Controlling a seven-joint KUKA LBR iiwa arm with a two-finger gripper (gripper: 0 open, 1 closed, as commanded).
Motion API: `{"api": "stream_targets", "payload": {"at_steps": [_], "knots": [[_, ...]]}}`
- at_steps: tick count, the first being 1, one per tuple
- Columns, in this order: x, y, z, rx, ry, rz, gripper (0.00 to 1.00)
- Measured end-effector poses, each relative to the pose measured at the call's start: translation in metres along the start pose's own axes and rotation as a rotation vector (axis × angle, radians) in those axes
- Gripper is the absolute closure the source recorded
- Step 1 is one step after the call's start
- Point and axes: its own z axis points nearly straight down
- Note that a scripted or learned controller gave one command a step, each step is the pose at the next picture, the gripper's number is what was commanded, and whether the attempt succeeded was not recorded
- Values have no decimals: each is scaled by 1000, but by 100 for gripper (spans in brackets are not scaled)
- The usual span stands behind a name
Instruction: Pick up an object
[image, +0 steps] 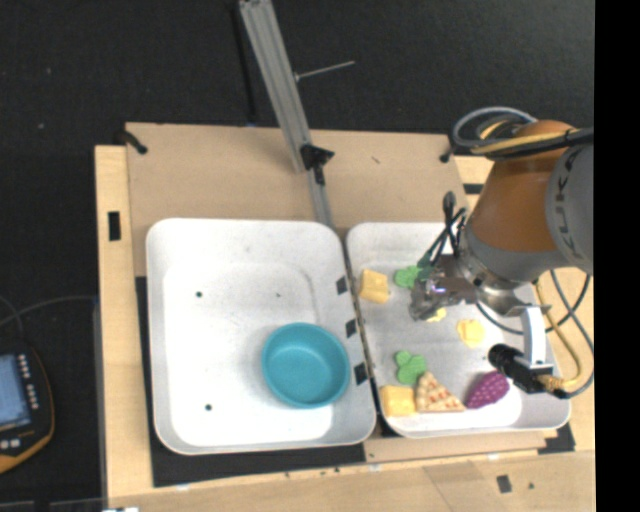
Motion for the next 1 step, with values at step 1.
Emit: {"api": "stream_targets", "payload": {"at_steps": [1], "knots": [[54, -15, -9, 2, 1, -2, 100]]}}
